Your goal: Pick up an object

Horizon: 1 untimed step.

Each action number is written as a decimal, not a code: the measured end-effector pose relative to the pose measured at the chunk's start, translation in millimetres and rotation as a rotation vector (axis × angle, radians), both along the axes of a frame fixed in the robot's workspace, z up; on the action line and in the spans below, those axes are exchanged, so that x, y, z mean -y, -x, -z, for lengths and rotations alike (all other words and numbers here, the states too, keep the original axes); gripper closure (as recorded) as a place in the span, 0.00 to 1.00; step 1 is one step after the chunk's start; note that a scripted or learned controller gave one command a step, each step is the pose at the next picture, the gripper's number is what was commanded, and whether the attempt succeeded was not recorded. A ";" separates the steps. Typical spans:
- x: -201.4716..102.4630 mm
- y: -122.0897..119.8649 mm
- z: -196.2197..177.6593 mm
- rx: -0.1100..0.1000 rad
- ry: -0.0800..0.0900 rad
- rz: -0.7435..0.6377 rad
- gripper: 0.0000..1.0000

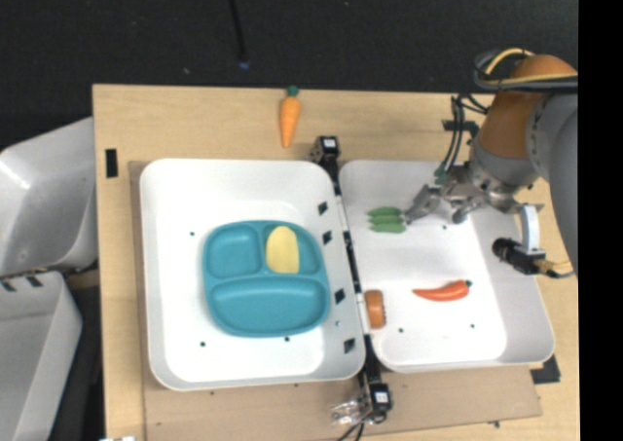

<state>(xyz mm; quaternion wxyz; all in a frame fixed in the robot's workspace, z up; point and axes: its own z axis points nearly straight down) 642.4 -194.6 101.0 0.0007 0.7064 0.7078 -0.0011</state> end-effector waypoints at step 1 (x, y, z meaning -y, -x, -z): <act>1.0 -1.3 -12.7 0.005 0.002 -0.002 1.00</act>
